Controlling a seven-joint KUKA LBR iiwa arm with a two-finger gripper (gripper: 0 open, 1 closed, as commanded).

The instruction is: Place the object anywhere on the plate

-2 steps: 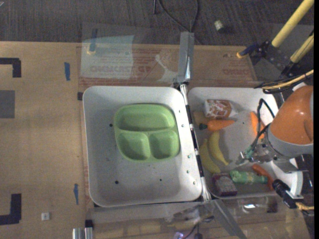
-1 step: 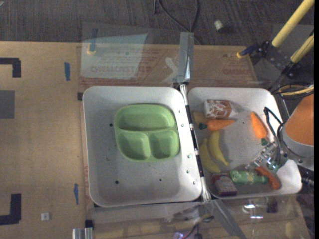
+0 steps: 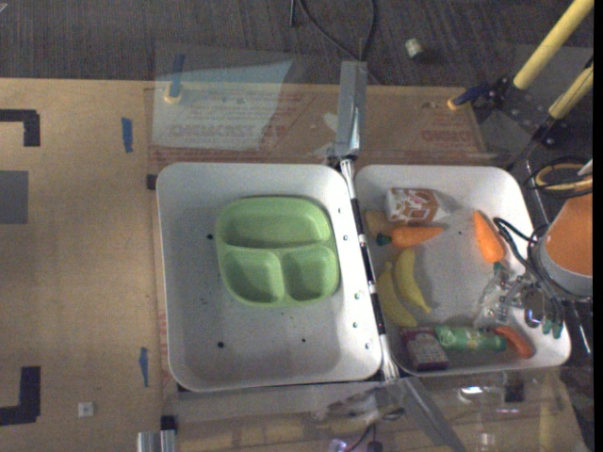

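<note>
- Plate (image 3: pixel 277 250): green, three compartments, sits in left bin (image 3: pixel 188 281), slightly up and right of its middle. Nothing on it.
- Right bin (image 3: pixel 452 179) holds the loose items: two carrots (image 3: pixel 412 236) (image 3: pixel 488 237), bananas (image 3: pixel 403 283), a small red-and-white carton (image 3: pixel 414 204), a green bottle (image 3: pixel 465 337), a dark box (image 3: pixel 426 350), a red piece (image 3: pixel 517 341).
- Gripper (image 3: pixel 513 295) is low over right bin's right side, near the second carrot and just above the red piece. Metal parts blur together there, so whether it's released or clenched: can't tell. Nothing visibly between the fingers.
- Arm (image 3: pixel 572 243) enters from right, orange band at the bin's edge.
</note>
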